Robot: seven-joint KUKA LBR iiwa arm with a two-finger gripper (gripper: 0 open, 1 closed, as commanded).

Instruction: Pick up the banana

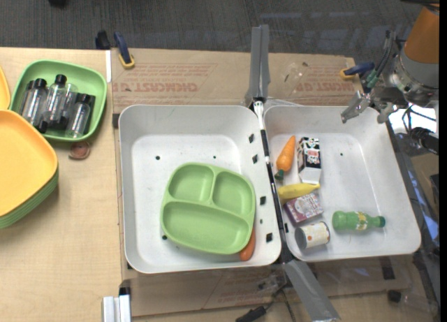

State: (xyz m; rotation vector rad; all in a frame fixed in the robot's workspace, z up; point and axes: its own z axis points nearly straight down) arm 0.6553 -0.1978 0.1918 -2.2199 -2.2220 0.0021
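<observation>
Banana [298,190] seen lying in right bin [391,174], untouched.
It is placed between carrot [286,153] and purple packet [305,207]; claw [363,107] is held over far rim, its state undeterminable.

You could read red letters, upside down, on the brown cardboard [167,84] behind the bins. The words were too blurry to spell out.

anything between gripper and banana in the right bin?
In the camera view, the milk carton stands roughly between the gripper and the banana; otherwise bare bin floor.
</observation>
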